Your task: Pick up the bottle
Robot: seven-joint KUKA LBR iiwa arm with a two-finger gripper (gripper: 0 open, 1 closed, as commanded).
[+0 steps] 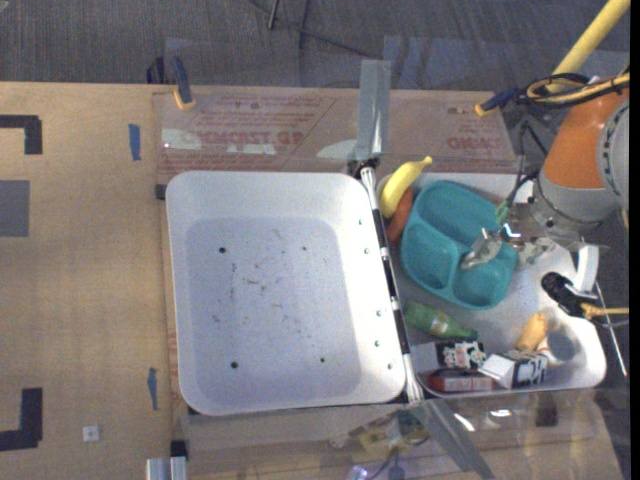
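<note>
The bottle [438,321] is small and green and lies on its side on the floor of the right bin [500,320], near the wall shared with the left bin. My gripper [484,252] hangs over the teal divided tray [452,240], up and to the right of the bottle and apart from it. Nothing shows between its tips. The grey arm with its orange band reaches in from the right.
A yellow banana [405,183] and an orange object [398,218] lie beside the tray's left edge. Small cartons [462,353], a red box [455,380] and an orange piece [535,330] crowd the right bin's front. The left bin [270,288] sits alongside.
</note>
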